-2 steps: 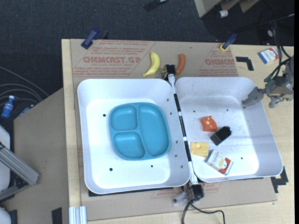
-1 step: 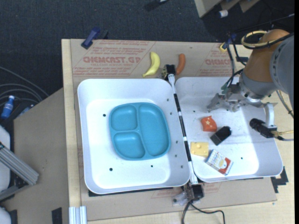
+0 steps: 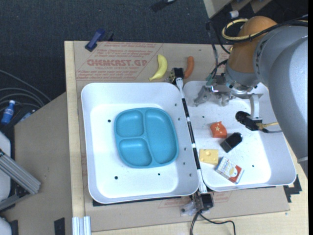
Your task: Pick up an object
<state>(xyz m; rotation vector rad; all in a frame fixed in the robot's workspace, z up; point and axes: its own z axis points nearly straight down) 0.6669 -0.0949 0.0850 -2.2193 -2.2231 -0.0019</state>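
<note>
- Your end effector (image 3: 213, 96) sits low over the far end of the right bin (image 3: 266, 155), close to the wall it shares with the left bin (image 3: 98, 111). From this slant you cannot tell whether it is apart or together. Nothing can be seen held in it.
- The things to pick lie nearer the camera, all in the right bin. There is an orange block (image 3: 218, 129), a black block (image 3: 231, 142) just beside it, a yellow block (image 3: 209, 156) and a small carton (image 3: 229, 170).
- The orange block is probably your best choice. It is the nearest to the end effector and has bare bin floor on its far side.
- Come down centred on it, with the grip line turned away from the black block so you do not nudge that neighbour.
- The yellow block is a riskier pick. It lies tight against the shared wall and near the carton, which leaves little room on either side.
- The carton lies flat and tilted, so it would likely slip unless you take it across its narrow sides.
- The left bin holds only a blue divided plate (image 3: 145, 136), and its three compartments look bare.
- On the worktop (image 3: 117, 60) beyond the bins lie a banana (image 3: 159, 68) and a carrot (image 3: 189, 66), both outside either bin.
</note>
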